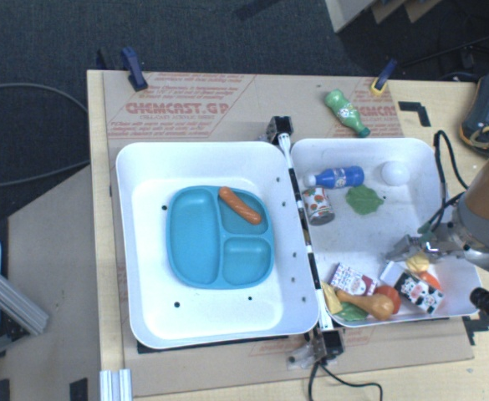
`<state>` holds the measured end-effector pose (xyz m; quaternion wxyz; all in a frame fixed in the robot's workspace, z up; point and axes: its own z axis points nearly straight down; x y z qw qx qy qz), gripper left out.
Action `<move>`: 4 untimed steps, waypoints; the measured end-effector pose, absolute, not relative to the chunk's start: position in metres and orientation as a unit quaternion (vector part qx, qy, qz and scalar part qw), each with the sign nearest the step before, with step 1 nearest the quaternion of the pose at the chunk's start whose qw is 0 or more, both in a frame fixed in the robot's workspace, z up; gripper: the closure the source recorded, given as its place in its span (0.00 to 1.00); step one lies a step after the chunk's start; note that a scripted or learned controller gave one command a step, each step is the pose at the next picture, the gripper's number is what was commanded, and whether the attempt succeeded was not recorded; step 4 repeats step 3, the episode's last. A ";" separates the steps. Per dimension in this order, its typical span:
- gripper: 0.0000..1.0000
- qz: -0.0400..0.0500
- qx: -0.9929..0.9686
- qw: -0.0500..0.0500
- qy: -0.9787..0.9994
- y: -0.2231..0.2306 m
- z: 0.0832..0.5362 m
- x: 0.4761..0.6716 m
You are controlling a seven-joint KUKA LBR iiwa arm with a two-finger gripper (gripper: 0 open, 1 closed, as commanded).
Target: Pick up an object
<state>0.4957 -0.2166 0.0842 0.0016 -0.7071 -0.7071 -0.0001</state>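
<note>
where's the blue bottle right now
The blue bottle lies on its side at the back of the right bin, just above the can and left of the green leaf.

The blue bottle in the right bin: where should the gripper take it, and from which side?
Probably across the middle of the blue bottle's body, coming straight down. It lies on its side along the far part of the right bin, white cap end toward the can. Closing the fingers across its narrow width avoids the can and the white ball beside it.
</note>
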 end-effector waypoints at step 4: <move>1.00 0.000 -0.707 0.000 -0.708 -0.079 0.185 0.519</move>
